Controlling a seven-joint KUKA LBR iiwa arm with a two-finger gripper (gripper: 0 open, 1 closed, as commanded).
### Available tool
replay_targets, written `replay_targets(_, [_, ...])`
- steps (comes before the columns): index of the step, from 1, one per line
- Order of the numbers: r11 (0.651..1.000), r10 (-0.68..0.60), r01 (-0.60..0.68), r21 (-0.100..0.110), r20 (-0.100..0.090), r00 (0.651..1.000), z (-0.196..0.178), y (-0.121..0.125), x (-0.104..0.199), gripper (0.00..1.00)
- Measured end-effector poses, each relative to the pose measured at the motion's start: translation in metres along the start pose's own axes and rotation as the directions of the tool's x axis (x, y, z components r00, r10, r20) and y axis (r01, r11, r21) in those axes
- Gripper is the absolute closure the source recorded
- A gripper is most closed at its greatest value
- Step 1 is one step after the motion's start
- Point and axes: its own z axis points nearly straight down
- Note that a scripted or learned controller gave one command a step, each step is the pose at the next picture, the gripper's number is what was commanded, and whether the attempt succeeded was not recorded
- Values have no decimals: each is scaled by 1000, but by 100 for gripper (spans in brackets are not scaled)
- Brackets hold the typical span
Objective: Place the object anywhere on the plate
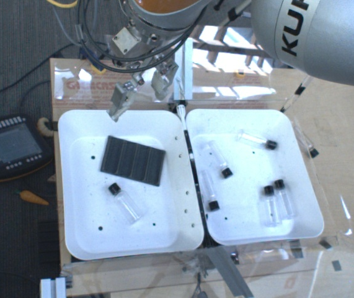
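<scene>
**Vial not yet on the plate**

Progress is judged to be at an early stage. The plate [132,161], a dark ribbed slab, lies flat in the left bin [77,228], towards its upper half, and nothing is seen resting on it. One vial [123,201], clear with a black cap, lies on the bin floor just below the plate's lower left corner, near it but apart from it. This vial is taken to be the object, since it is the only loose item sharing the bin with the plate.

The gripper [141,93] is seen above the far rim of the left bin, up and to the side of the plate and well apart from the vial. Its fingers [121,100] are spread, and nothing is held between them. No contact with the vial or the plate is visible.

In the right bin [300,166] several more vials [276,200] are scattered, none of them touched.

What is left, as far as can be judged: the gripper has to be brought down over the vial, the vial has to be pinched and lifted, carried the short way to the plate and set down on it. None of these steps can be counted as done. The vial lies on its side and at a slant, so a roll or a slip during the grasp is to be reckoned with.
</scene>
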Motion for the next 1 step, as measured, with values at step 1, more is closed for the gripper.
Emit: replay_targets(1, [1000, 1, -1, 2, 7, 1000, -9, -1, -1, 100])
